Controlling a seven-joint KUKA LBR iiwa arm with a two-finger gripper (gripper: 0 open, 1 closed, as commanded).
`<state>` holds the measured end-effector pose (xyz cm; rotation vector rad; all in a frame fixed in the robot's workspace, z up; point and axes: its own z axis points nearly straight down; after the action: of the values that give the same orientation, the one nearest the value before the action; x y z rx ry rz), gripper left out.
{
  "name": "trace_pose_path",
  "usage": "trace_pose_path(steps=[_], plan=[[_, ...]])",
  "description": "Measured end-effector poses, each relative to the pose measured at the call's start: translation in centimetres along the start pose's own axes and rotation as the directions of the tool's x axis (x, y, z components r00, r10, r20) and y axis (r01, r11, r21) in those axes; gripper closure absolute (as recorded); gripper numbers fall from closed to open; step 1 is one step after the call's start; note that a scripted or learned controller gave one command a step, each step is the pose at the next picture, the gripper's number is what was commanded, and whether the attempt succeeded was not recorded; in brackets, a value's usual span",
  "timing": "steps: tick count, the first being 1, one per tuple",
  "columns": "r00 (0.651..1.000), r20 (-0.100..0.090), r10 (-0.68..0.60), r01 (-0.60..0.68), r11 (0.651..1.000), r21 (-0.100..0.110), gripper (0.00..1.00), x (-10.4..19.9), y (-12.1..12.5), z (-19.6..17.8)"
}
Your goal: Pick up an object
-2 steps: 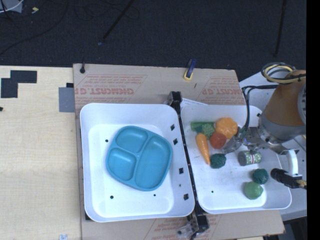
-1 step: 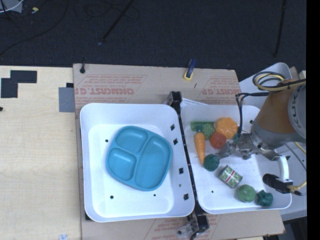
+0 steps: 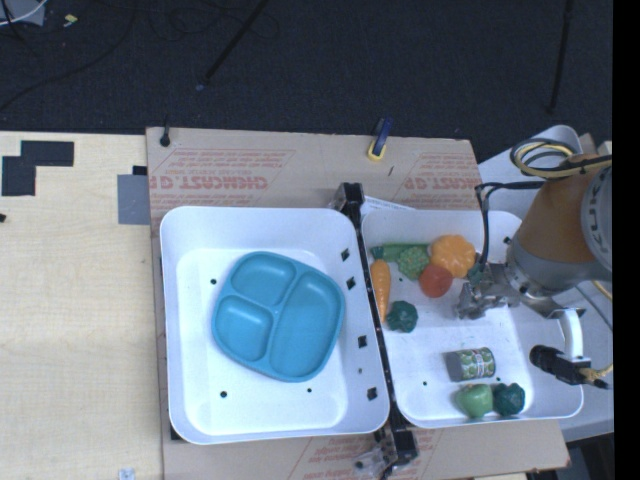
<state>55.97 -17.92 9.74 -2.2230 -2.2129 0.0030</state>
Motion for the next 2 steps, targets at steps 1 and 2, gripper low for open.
trace_pose_path(steps=[1, 2], plan=[[1.0, 0.002, -0.004, 0.004, 1.0, -0.005, 1.0, 0.1, 0.1, -4.2], [1.0, 0.004, -0.006, 0.006, 1.0, -0.008, 1.0, -0.5, -0.2, -10.4]])
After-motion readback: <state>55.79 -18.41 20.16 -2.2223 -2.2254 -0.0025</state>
